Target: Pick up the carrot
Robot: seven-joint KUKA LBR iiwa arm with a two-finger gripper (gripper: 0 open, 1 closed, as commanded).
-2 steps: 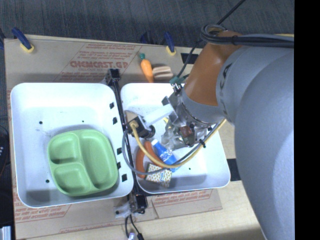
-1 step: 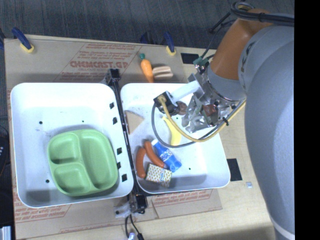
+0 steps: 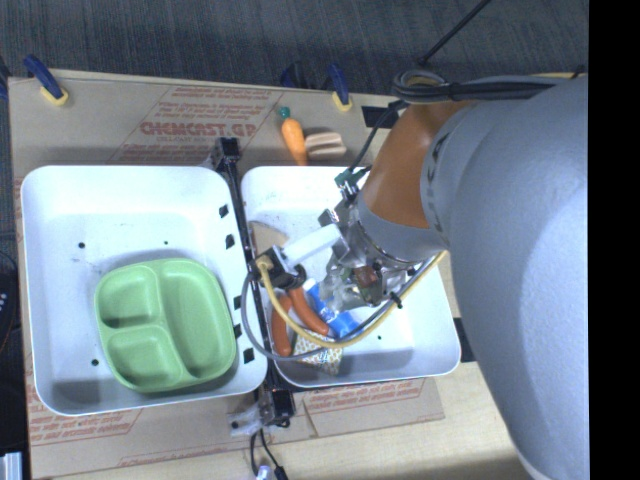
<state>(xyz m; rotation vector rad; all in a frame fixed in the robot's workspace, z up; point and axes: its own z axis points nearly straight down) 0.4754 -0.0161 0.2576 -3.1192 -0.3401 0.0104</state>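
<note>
Two shallow white bins sit side by side on a sheet of printed cardboard.

The left bin holds one item, a green three-compartment tray lying towards its near edge. The far half of that bin's floor is bare.

The right bin is crowded. The grey arm reaches in from the right and covers most of its right side. The gripper hangs low over the bin's middle, wrapped in a yellow cable loop. Whether the claw is apart or together cannot be told; hoses and housing hide it.

Two carrots are counted.
- One carrot lies inside the right bin, near its left wall and close under the gripper, slanted. Nothing shows that it is gripped.
- The second carrot, green-tipped, lies outside the bins on the cardboard, just beyond the right bin's far edge, beside one tan block.

Next to the bin carrot lie one darker brown-orange piece, one blue object and one patterned item against the near wall.

Two blue clamps pin the cardboard's far edge. Open room in the right bin is limited to its far-left corner.
</note>
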